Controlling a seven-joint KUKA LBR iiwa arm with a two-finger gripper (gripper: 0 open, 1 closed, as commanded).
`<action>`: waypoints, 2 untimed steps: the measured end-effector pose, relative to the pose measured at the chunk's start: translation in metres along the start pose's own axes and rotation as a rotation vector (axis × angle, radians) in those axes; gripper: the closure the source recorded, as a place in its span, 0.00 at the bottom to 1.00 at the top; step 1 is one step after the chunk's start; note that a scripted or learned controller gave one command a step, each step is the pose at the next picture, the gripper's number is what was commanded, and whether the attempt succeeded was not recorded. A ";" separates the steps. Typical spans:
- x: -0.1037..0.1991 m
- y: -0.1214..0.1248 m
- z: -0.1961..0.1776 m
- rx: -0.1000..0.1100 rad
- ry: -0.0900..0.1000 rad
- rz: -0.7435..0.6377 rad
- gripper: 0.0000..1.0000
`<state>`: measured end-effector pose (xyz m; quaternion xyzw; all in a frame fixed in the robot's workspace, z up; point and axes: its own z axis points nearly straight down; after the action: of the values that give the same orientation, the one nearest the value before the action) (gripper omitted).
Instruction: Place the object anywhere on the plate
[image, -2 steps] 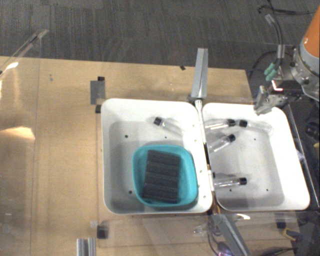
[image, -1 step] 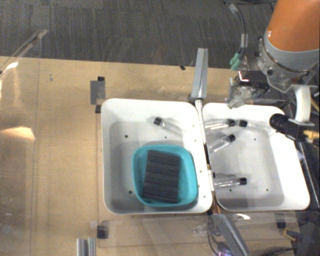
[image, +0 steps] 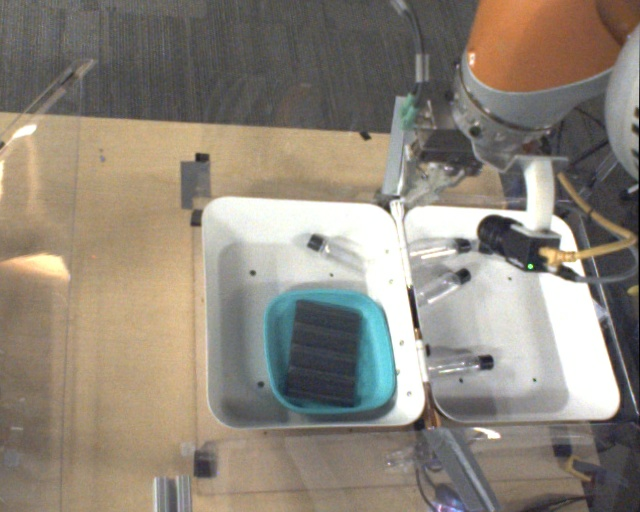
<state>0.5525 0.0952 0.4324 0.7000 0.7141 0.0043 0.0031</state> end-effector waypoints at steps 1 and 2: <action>0.024 0.072 0.043 0.004 -0.001 -0.033 1.00; 0.042 -0.039 -0.005 -0.001 0.002 -0.082 1.00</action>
<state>0.5122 0.1362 0.4373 0.6702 0.7422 0.0051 0.0031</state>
